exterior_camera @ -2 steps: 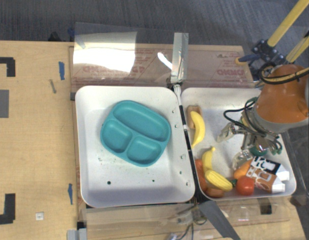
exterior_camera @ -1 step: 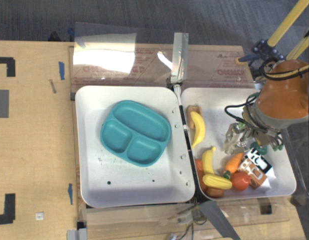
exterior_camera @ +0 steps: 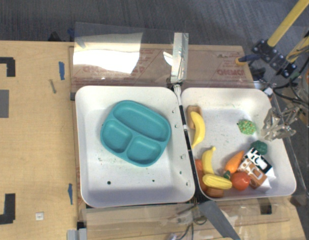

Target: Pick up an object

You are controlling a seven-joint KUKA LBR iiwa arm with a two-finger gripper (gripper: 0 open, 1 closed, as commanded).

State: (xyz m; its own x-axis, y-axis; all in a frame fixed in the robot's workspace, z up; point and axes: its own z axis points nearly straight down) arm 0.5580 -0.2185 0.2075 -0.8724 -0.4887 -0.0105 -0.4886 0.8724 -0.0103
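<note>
Hovering at the right bin's [exterior_camera: 287, 159] edge, our end effector [exterior_camera: 277, 126] holds nothing we can see; its opening we cannot tell. We should descend squarely over the nearby broccoli [exterior_camera: 247, 127].

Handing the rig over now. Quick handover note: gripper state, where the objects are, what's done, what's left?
Gripper: hanging over the right bin's right edge, nothing seen between its fingers; open or shut is not readable.
Objects: all in the right bin. One banana by the divider; green toy nearest the gripper; carrot, tomato, printed box and two more bananas piled in the near corner.
Left bin: teal divided plate.
Done: nothing picked.
Left: descend, grasp one object, lift.
</note>
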